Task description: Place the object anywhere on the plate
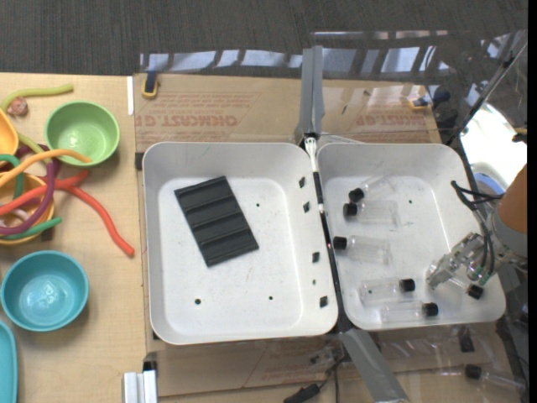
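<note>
Bins: two shallow white bins are set side by side on the bench, the left bin (159, 225) and the right bin (419, 154).
Left bin contents: one black ribbed plate (216, 220) is laid flat and skewed, nearer the bin's far-left corner; the floor toward the near and right edges is left bare.
Right bin contents: several clear vials with black caps (382, 210) are scattered; two lie near the far-left area, one at the left edge, two by the near edge.
Gripper: the gripper (457, 269) is seen low at the right bin's near-right corner, among the vials; whether it is parted or closed cannot be told.
Open room: the middle of the right bin is sparsely occupied.
Beside the bins: a green bowl (82, 133), a blue bowl (44, 290) and coloured cords (92, 208) are kept on the wooden surface left of the bins.
</note>
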Available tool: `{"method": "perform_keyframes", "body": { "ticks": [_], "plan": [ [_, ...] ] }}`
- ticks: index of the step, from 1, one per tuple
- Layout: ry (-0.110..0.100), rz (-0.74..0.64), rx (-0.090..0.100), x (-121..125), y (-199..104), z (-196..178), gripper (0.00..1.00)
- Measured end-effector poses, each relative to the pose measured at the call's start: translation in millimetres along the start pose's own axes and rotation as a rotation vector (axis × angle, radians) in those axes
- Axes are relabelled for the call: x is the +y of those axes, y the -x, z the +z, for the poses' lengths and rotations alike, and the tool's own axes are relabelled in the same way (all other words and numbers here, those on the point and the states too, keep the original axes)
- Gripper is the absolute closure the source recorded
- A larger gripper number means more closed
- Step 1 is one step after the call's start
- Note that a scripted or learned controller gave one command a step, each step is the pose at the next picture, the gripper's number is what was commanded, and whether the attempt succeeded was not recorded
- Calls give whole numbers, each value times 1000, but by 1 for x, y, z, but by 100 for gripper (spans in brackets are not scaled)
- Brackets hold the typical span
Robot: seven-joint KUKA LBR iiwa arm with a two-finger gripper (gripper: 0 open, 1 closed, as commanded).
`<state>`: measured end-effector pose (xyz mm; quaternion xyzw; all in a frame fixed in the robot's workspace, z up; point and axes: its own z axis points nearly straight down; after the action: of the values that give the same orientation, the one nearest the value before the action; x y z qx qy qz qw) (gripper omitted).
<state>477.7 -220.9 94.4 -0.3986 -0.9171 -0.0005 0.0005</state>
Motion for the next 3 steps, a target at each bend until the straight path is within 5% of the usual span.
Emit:
{"method": "perform_keyframes", "body": {
  "ticks": [1, 2, 3],
  "plan": [
    [0, 166, -3, 0, 1, -89, 100],
    [-1, 24, -1, 0, 0, -41, 100],
    [-1, 59, -1, 23, 22, -134, 100]
  ]
}}
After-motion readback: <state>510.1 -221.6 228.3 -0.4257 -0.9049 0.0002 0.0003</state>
